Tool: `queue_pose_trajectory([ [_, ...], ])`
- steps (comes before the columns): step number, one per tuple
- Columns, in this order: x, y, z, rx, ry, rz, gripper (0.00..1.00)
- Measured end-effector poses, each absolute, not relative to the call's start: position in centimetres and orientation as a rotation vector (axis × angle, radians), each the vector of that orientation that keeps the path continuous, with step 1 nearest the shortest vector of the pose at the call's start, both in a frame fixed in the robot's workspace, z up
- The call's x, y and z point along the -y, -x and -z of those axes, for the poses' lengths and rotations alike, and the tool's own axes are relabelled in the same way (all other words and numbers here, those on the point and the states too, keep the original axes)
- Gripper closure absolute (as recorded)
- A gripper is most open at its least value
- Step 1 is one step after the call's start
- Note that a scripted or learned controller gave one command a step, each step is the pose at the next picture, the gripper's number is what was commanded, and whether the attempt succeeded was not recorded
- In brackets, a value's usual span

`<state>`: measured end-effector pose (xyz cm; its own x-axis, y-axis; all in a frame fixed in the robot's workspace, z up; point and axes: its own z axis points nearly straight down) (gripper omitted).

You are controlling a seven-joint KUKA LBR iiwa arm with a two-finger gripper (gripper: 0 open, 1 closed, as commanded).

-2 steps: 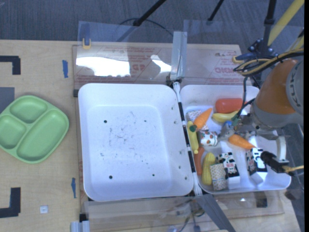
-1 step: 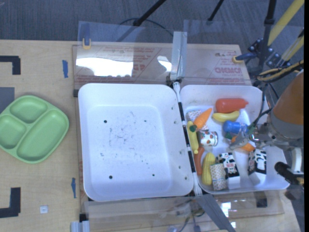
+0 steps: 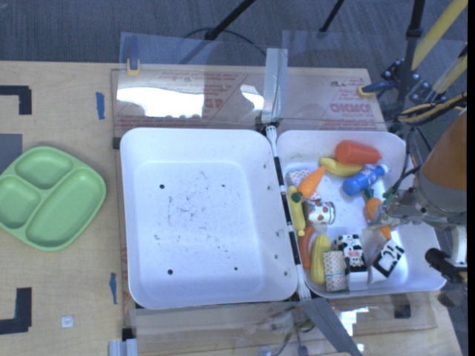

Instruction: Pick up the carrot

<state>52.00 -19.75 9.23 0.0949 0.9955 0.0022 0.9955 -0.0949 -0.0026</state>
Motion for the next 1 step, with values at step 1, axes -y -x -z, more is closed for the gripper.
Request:
queue_pose_trajectory([
  [1, 12.6, -51.93, -19.61, 2.321, 2.11, -0.005, 1.0],
])
